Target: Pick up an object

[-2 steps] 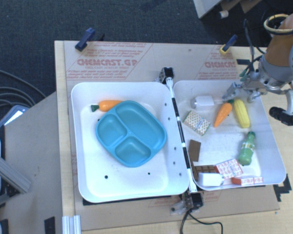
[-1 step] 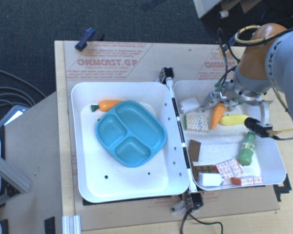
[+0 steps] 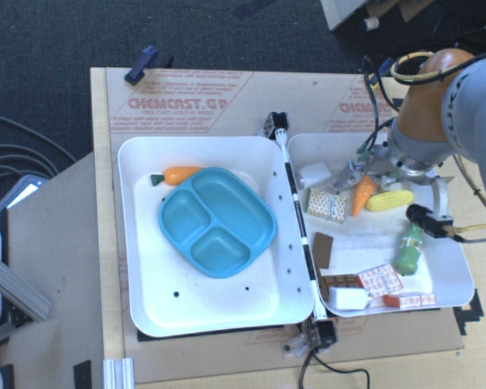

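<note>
My gripper [image 3: 363, 171] hangs low over the back of the right bin [image 3: 454, 278], at the end of the grey arm with the orange band. Directly under it lies a small orange carrot [image 3: 361, 196], its top end touching or nearly touching the gripper. A yellow banana-shaped toy [image 3: 390, 201] lies just right of the carrot. A patterned small box [image 3: 326, 206] sits to its left, with a white block [image 3: 314, 173] behind that. I see nothing lifted off the bin floor.
The right bin also holds a green bottle [image 3: 408, 250], a brown bar [image 3: 321, 250] and red-and-white packets [image 3: 381, 280]. In the left bin [image 3: 146, 290] a blue divided tray [image 3: 217, 221] sits with a second carrot [image 3: 179, 175] behind it. Black cables run beside the arm.
</note>
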`<move>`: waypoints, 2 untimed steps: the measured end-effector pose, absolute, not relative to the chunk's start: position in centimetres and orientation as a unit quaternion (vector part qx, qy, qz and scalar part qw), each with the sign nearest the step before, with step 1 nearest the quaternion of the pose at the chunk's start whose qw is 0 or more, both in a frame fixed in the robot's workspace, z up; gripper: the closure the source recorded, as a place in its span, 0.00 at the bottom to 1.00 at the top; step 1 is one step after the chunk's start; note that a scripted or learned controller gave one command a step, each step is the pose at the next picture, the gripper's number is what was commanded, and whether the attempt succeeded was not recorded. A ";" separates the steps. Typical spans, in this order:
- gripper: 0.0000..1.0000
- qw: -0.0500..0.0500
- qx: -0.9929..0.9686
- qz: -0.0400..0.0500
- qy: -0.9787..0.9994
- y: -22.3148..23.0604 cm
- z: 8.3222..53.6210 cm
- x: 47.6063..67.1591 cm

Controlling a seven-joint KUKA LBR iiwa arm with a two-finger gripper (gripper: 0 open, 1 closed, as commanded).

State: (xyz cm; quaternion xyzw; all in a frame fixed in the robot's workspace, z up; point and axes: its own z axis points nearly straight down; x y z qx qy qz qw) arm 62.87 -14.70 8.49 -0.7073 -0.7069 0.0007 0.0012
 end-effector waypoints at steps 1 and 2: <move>1.00 0.001 -0.707 0.000 -0.707 -14.7 9.5 62.9; 1.00 0.000 -0.707 -0.001 -0.708 -6.5 18.5 61.8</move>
